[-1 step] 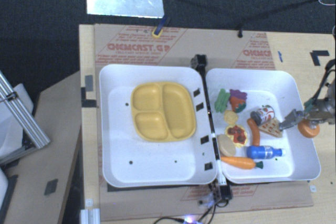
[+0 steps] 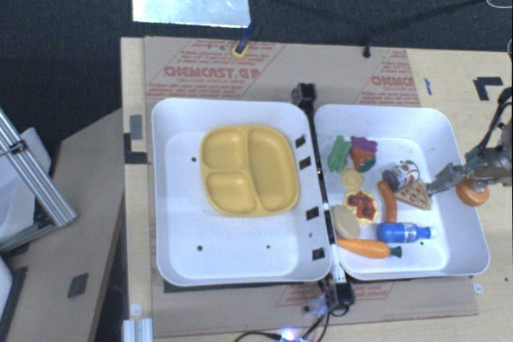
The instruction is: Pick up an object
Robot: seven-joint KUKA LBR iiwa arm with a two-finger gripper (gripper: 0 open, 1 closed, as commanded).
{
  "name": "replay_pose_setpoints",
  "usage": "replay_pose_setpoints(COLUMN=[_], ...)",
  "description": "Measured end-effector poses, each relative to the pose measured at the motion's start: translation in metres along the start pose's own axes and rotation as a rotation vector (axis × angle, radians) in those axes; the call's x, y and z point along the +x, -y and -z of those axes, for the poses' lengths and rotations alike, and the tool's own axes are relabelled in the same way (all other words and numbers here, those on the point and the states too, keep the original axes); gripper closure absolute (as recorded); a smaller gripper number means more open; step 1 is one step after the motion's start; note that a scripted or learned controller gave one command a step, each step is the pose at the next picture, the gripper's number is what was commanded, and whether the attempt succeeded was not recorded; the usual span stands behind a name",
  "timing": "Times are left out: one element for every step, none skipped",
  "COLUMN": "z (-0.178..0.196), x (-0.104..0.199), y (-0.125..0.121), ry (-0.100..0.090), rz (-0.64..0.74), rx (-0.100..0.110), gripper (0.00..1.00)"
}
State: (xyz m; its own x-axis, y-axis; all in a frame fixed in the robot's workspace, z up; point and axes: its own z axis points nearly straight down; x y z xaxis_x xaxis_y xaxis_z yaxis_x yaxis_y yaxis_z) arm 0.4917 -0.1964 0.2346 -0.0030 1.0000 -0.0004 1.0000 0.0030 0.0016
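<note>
The arm comes in from the right edge of the frame, and its gripper (image 2: 439, 185) sits low over the right bin (image 2: 465, 252), tip right beside the pizza slice (image 2: 414, 195). Whether it is spread or pressed together, I cannot tell at this size, and nothing can be seen pinched in it.

All the candidates are packed into the left half of that bin, at centre-right of the frame. The pizza slice lies touching a small can (image 2: 401, 172), with a red sausage (image 2: 389, 203) just to its left. Below sit a blue bottle (image 2: 405, 233) and a carrot (image 2: 367, 249) along the bin's lower side. Further left are a round pizza (image 2: 362, 206) and a bun (image 2: 346, 222), with green (image 2: 340, 153) and purple (image 2: 363, 146) toys at the top.

That crowding looks like the snag: a closing grip at the slice could catch the can or sausage instead.

The left bin (image 2: 172, 252) holds a yellow divided tray (image 2: 248, 171), well apart from the action.
</note>
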Motion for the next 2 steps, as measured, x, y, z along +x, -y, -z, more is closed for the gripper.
replay_pose_setpoints(z=[-0.050,-0.111], x=[-0.004,0.000], y=[0.009,0.015], ry=[-0.001,-0.002], rz=[-0.002,-0.002], rx=[0.004,0.004], gripper=[0.00,0.00])
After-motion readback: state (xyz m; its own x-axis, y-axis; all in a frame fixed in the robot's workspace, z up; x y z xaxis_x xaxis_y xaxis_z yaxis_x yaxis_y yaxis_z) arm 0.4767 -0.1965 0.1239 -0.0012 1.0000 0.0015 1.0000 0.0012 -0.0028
